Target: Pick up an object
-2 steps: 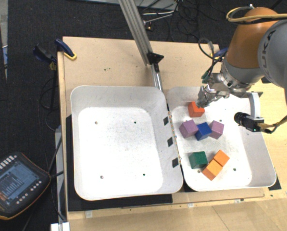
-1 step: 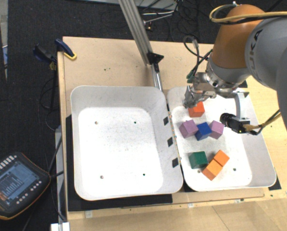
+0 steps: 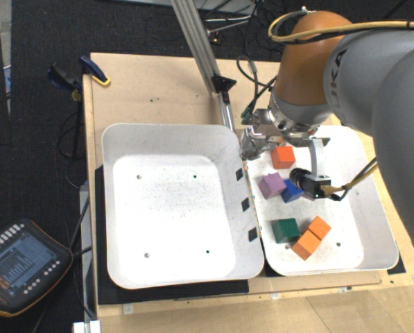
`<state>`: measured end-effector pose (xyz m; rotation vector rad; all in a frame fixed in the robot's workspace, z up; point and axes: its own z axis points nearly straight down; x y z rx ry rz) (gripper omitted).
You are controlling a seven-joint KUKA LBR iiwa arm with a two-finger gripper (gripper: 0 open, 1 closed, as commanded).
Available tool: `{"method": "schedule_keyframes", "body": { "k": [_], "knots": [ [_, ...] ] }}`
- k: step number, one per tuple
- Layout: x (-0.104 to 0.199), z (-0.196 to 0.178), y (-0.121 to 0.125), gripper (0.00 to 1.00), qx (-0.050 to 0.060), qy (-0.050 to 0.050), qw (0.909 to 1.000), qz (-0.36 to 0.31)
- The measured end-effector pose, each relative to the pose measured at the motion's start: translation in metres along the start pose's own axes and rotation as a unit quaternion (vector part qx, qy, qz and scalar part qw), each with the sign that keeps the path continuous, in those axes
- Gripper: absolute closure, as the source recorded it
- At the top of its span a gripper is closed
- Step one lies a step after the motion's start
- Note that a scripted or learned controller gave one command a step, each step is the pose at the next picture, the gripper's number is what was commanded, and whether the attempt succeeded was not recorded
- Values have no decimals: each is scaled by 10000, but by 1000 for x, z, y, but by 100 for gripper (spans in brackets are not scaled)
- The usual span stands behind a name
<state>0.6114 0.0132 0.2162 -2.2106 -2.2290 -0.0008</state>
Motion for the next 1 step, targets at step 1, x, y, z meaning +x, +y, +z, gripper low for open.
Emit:
{"method": "schedule_keyframes", "body": {
  "k": [1],
  "knots": [
    [52,4,-10,100,3,-2,10000,3]
  ]
}}
